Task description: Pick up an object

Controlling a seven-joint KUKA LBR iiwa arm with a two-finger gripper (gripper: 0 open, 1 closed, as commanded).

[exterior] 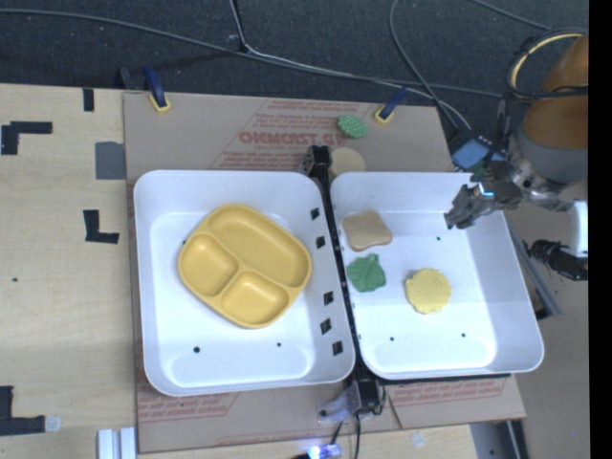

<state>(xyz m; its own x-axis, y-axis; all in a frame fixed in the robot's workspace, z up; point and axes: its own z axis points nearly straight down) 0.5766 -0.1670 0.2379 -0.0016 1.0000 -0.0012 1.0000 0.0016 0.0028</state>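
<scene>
Three soft flat pieces in the right-hand shallow white bin [497, 285]: one tan slice [367, 229] far left, one green leaf shape [366, 273] just nearer, one round yellow piece [427, 291] toward the middle. Approach step, judging by the dark two-finger gripper [460, 215] at the far right, apart from all three, holding nothing, finger spread impossible to tell; next, a move left and down over one piece. Also one yellow three-compartment plastic tray [245, 263] in the left-hand white bin [158, 256], and one green piece [351, 125] on the brown board [277, 132] beyond.

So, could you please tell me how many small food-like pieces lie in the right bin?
3: a tan piece near the divider, a green piece below it, a yellow piece mid-bin.
</scene>
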